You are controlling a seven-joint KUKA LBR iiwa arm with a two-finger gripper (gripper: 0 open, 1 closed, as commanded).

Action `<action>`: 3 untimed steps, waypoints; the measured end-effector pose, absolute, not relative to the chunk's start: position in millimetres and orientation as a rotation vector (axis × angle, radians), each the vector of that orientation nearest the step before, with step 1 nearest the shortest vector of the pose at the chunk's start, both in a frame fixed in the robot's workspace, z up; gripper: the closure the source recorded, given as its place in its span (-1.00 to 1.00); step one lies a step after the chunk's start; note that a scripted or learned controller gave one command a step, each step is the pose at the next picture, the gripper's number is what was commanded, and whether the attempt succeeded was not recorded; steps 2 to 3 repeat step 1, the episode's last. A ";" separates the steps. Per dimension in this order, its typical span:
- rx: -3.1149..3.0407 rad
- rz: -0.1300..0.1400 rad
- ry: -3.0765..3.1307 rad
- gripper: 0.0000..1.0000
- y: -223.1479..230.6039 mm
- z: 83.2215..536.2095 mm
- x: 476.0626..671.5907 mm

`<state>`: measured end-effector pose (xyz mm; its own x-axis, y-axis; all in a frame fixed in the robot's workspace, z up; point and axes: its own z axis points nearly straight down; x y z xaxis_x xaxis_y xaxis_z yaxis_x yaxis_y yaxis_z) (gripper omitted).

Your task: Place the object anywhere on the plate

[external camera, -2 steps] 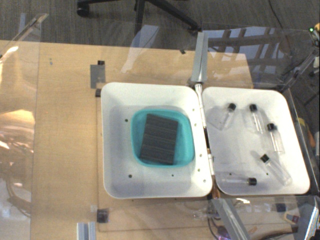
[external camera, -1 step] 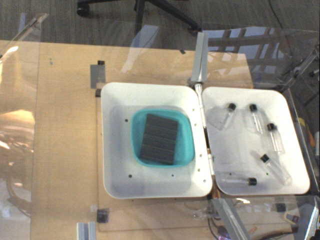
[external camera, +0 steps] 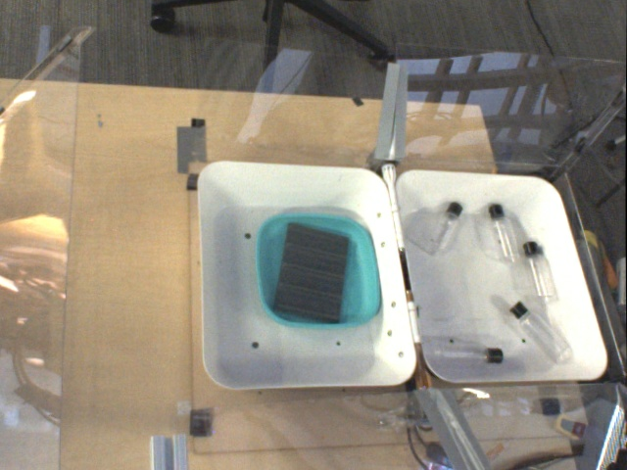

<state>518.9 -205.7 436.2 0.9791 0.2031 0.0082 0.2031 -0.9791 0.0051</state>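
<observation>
A teal square plate (external camera: 364, 282) sits in the left white bin (external camera: 225, 292). A dark grey ribbed rectangular block (external camera: 312, 272) lies flat on the plate, near its middle and slightly tilted. In the right white bin (external camera: 578, 360) lie several clear vials with black caps (external camera: 502, 231), scattered apart from one another.
A metal divider post (external camera: 392, 116) rises behind the seam between the two bins. The bins rest on a wooden bench (external camera: 118, 262) with clear panels around it. An office chair base (external camera: 274, 8) stands on the floor behind.
</observation>
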 end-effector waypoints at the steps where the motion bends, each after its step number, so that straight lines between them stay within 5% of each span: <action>1: 3.120 0.014 0.321 -1.00 -205.8 436.2 488.6; 3: 3.120 0.014 0.321 -1.00 -205.8 436.2 488.6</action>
